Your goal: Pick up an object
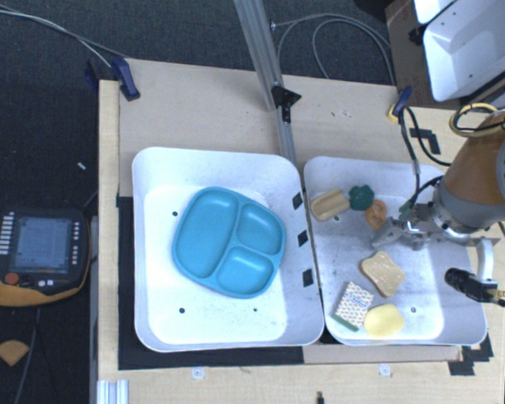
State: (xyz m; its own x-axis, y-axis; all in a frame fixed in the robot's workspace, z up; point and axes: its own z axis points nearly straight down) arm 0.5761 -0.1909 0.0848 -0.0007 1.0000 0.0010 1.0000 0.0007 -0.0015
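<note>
My gripper [400, 238] hangs over the middle of the right bin [457, 334], fingers spread open with nothing between them. It is just right of a small orange piece [376, 214] and above a slice of toast [382, 273]. A tan roll [329, 203] and a dark green piece [361, 196] lie at the bin's far left. A yellow lump [384, 319] and a patterned sponge [353, 305] rest near the front edge. The arm's orange band [478, 171] comes in from the right.
The left bin [148, 259] bears a blue divided plate [229, 240]. A slanted metal pole [268, 63] rises behind the bins. Cables [415, 155] hang beside the arm. A handheld pendant [37, 249] lies off the bench to the left.
</note>
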